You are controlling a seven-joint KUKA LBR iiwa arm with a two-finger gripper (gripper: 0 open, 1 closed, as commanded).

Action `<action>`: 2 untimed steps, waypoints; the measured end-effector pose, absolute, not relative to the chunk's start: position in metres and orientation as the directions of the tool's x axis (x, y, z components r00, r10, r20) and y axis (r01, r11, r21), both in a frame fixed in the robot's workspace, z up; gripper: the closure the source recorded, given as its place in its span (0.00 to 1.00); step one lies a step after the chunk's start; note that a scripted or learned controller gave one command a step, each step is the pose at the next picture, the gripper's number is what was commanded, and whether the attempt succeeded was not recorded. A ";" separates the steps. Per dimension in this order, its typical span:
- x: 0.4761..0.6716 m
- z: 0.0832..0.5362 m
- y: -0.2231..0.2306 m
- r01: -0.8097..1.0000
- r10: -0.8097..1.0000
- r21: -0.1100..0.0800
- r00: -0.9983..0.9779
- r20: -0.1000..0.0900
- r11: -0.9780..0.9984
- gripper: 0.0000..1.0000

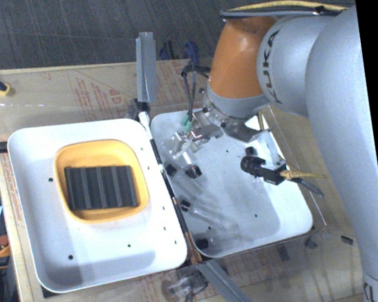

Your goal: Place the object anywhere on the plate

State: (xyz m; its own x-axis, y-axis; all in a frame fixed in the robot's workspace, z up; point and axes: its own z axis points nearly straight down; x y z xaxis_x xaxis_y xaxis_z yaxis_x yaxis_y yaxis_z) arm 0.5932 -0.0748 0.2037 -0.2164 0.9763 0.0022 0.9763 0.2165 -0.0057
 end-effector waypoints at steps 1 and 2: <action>0.619 0.191 -0.019 0.919 0.919 -0.002 -0.394 0.000 0.394 1.00; 0.627 0.193 0.010 0.797 0.797 0.002 -0.604 -0.002 0.604 1.00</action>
